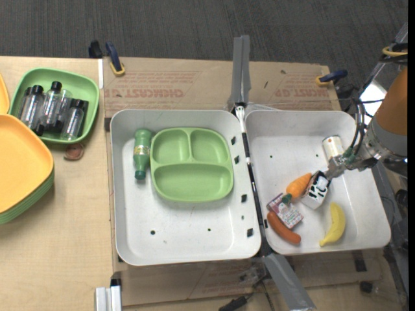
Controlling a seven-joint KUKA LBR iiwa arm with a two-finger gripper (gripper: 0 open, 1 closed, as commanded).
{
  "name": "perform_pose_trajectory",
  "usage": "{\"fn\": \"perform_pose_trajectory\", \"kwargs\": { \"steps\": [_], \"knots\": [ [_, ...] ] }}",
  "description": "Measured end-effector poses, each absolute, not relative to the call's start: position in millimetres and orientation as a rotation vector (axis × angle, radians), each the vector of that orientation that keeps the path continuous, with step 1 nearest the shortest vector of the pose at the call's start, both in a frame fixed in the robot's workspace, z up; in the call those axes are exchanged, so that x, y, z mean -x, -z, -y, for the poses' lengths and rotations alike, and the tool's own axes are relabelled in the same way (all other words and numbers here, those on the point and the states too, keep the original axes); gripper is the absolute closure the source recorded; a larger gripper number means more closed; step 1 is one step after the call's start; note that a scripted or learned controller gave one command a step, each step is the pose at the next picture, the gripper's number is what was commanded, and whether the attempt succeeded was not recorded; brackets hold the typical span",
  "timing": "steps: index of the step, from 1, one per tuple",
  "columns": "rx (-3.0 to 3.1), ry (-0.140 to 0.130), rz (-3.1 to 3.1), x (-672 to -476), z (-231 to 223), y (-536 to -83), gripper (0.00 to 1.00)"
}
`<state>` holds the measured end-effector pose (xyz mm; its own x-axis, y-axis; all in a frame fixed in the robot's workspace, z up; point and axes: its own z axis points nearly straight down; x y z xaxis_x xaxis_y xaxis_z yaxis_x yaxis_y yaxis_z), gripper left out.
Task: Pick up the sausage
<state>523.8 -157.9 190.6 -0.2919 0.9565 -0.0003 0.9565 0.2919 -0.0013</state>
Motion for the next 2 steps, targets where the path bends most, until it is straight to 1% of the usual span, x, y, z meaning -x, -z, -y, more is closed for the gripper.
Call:
{"fn": "perform_pose_trajectory", "kwargs": {
  "steps": [2],
  "knots": [
    [1.875, -0.003, 2.524, -525.7, 159.4, -207.8, 1.00]
  ]
}}
